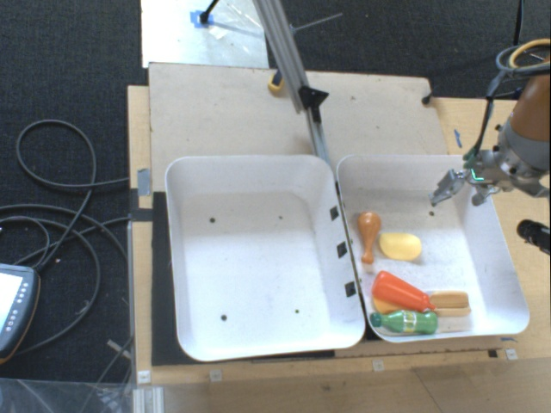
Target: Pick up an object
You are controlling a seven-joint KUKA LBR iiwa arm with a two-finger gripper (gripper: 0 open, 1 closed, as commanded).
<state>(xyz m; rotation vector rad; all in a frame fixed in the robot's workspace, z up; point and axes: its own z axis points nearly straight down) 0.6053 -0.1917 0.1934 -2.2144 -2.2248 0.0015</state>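
The right bin (482, 231) holds several toy foods. A yellow lemon-shaped piece (400, 246) lies near its middle, with an orange drumstick-shaped piece (369, 231) just left of it. An orange-red carrot (401, 291), a hot dog bun (450, 302) and a green bottle (406, 321) lie along the near edge. My gripper (461, 189) hangs over the far right part of this bin, above bare floor and well clear of the toys. Its fingers stand apart with nothing between them.
The left bin (250, 256) sits beside the right one, sharing a middle rim. A slanted metal pole (288, 50) crosses the back of the bench. Cables and a handheld pendant (13, 304) lie on the floor at left.
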